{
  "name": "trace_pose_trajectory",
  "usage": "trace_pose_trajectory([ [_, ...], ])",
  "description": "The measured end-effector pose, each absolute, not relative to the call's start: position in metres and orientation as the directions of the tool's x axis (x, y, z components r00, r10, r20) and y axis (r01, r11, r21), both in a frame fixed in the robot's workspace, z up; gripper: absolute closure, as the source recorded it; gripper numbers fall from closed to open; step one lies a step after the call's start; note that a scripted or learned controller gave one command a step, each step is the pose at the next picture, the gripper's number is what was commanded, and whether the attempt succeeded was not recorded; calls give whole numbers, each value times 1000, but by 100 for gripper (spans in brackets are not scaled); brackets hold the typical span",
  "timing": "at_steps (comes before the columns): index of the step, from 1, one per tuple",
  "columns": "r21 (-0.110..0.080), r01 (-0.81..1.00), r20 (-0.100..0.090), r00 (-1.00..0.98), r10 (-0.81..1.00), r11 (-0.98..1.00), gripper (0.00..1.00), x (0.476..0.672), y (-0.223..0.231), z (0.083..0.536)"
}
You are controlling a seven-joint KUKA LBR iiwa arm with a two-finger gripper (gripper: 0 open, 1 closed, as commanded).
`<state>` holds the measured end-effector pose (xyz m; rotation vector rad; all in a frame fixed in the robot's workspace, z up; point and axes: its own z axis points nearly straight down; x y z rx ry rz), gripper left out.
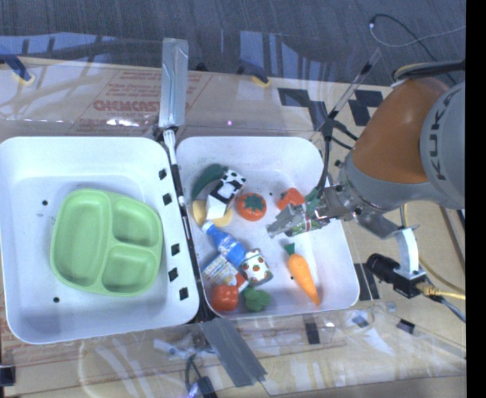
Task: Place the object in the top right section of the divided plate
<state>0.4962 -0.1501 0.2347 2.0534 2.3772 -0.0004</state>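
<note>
Camera view, right of centre: the grey two-finger pincer (283, 225) reaches in from the right over the right-hand shallow white bin (309, 149), its fingertips low among the toys; whether they stand wide or narrow, or grip anything, cannot be told from this slant. Just above the tips lies a small orange-red plastic piece (290, 196), and just below them a green-topped orange plastic carrot (302, 274) points toward the lower right of the bin. Left of the pincer sits a round orange tomato-like toy (252, 206). Further left are a black-and-white cow-patterned block (225, 189), a dark green curved vegetable toy (205, 178) and a yellow piece (200, 212). Below them lie a blue-capped small bottle (223, 241), a spotted red-and-white toy (256, 265), a red round toy (224, 298) and a green broccoli-like toy (257, 299), near the bin's lower edge.

In the left half of the frame, the second shallow white bin (19, 164) holds the light green divided plastic plate (106, 242), well apart from the pincer. Its top right section (135, 220) has nothing in it.
</note>
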Motion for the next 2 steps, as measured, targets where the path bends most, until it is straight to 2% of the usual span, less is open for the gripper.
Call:
trace_pose_trajectory([
  [1, -5, 979, 1, -202, 979, 202, 100, 596, -178, 150],
  [2, -1, 939, 0, -343, 939, 343, 100, 643, -208, 91],
])
